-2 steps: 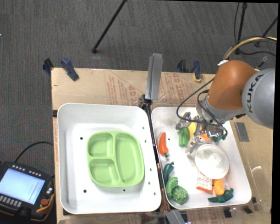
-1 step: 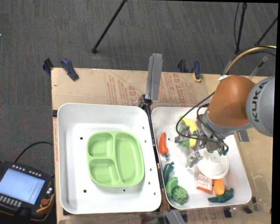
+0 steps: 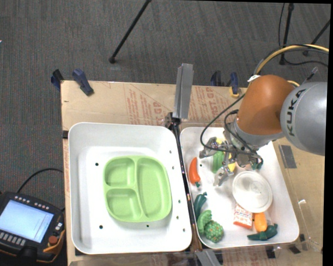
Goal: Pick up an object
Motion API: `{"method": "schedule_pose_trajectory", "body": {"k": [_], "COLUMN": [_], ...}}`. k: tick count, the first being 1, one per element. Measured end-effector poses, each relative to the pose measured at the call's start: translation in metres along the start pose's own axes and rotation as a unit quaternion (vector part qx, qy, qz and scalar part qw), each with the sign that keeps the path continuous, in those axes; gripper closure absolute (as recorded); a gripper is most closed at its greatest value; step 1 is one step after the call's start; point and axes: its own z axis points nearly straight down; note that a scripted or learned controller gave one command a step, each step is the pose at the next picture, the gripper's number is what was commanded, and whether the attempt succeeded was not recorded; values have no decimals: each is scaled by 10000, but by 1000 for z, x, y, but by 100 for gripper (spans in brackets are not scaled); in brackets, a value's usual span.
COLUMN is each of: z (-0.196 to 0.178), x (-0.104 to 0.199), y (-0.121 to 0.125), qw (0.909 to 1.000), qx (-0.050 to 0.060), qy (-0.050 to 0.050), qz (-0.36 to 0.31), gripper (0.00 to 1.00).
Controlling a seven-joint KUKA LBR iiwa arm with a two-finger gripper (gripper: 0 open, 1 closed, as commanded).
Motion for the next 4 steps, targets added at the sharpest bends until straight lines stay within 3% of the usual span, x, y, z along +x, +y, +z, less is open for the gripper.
{"method": "schedule_pose_trajectory", "body": {"k": [1, 2, 4], "z": [-11, -105, -122], "x": [-2, -28, -30], "y": [1, 62, 64], "qw": [10000, 9988, 9988], "qx": [1, 11, 0], "qy": [-23, -49, -57], "qz": [-10, 495, 479], "gripper": [100, 100, 100]}}
